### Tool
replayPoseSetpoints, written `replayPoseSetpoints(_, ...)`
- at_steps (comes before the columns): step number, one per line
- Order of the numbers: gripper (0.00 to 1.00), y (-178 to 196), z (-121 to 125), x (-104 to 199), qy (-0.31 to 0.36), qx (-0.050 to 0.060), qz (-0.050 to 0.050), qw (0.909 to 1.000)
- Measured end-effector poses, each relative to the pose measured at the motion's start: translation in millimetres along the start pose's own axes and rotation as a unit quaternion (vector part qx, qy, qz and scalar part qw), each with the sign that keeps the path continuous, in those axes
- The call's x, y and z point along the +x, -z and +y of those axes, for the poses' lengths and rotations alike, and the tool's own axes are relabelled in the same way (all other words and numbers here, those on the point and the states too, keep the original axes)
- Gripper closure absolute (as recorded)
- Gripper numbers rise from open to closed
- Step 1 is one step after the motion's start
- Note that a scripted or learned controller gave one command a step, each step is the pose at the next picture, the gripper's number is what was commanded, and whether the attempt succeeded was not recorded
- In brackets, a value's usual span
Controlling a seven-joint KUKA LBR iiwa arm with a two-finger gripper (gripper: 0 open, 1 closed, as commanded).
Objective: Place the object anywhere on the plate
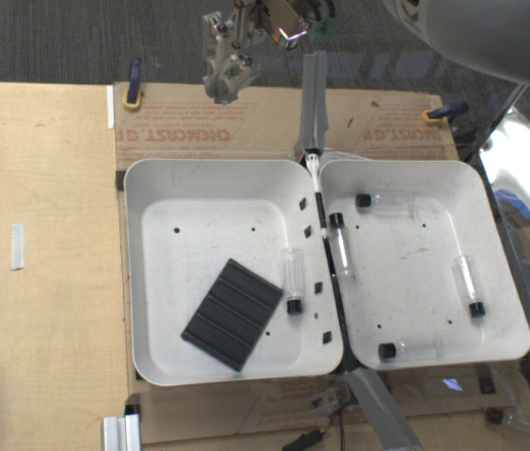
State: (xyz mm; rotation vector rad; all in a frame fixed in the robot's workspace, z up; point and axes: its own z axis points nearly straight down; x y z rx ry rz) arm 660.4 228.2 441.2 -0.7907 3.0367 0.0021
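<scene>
2 white bins sit side by side on the desk. A black ribbed plate (233,314) lies tilted in the left bin (152,205). The gripper (226,81) hovers above the bins' far edge; whether its jaws are open, I cannot tell.

a black ribbed plate (233,314) lies in the white left bin (152,346) on brown cardboard (246,130).
</scene>
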Motion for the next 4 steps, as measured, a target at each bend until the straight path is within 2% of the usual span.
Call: replayPoseSetpoints(4,1.0,36.8,-6.7,-3.9,-0.009,-0.002,-0.01,0.9999)
